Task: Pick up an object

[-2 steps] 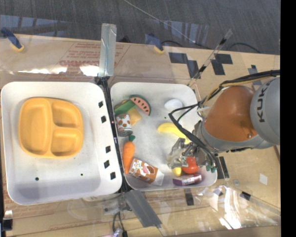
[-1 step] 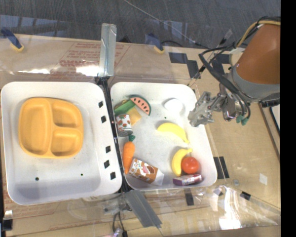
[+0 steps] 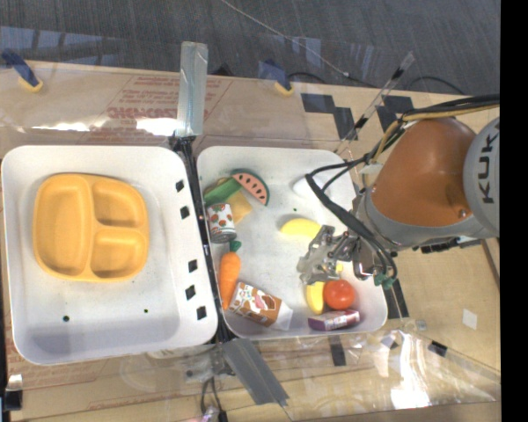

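Nearest the lens: purple packet (image 3: pixel 333 322) at right bin's (image 3: pixel 273 161) front wall, tomato (image 3: pixel 340 294) just behind. Pincer (image 3: pixel 321 255) poised low over bin floor, just behind and left of tomato, lemon (image 3: pixel 299 228) just beyond; grip state impossible to judge. Likely target: round tomato, no long axis.

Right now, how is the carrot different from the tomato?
The carrot is long, thin and orange with a green top; the tomato is round and red. The carrot lies along the right bin's left wall, while the tomato sits near its right side, just under the end effector. Both are in the same bin.
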Tool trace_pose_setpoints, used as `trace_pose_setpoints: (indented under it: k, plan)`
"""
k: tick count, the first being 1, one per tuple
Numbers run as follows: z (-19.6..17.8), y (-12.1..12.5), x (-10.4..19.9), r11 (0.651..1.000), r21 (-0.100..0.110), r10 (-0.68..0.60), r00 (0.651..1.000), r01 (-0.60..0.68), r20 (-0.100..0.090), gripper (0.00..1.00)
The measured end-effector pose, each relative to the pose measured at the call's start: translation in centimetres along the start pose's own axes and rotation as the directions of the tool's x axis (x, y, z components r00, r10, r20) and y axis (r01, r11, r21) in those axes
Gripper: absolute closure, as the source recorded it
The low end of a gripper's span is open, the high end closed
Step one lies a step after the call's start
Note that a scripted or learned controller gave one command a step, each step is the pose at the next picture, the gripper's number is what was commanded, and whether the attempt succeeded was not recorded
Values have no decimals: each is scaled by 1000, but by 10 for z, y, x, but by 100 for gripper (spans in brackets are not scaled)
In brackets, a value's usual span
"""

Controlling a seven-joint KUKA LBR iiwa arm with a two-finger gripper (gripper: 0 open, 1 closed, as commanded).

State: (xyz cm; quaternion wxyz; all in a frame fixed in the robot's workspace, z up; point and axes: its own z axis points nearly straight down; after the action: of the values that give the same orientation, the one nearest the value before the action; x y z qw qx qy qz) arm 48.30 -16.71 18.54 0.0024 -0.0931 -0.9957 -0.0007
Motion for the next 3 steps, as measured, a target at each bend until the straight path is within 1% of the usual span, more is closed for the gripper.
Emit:
trace_pose_setpoints:
  k: [1, 2, 3]
  plan:
    - [91, -16, 3, 982, 1, -187, 982, 187, 3, 100]
    - [-67, 45, -10, 946, 8, -325, 945, 325, 20, 100]
    - [77, 54, -101, 920, -4, -391, 920, 391, -7, 100]
